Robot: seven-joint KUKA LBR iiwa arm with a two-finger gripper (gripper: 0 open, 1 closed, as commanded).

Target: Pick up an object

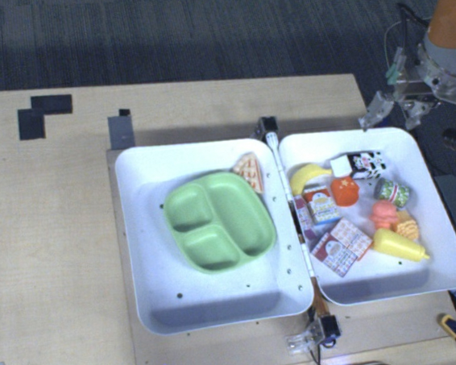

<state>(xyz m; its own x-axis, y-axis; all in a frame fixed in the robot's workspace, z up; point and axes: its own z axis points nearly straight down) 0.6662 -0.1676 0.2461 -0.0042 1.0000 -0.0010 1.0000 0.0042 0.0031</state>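
Pale wood is showing across the worktop (47, 237), with dark blue carpet (195, 19) lying beyond it. Two white bins are sitting side by side. The left bin (156, 307) is holding a green divided tray (217, 222) and a waffle piece (248, 170) at its far edge. The right bin (442, 252) is carrying a jumble of toy food: a yellow lemon (308, 176), an orange cup (345, 191), small cartons (341, 247), a yellow corn (398, 245). The end effector (393, 99) is hanging above the right bin's far corner, holding nothing; how far it is open cannot be told.
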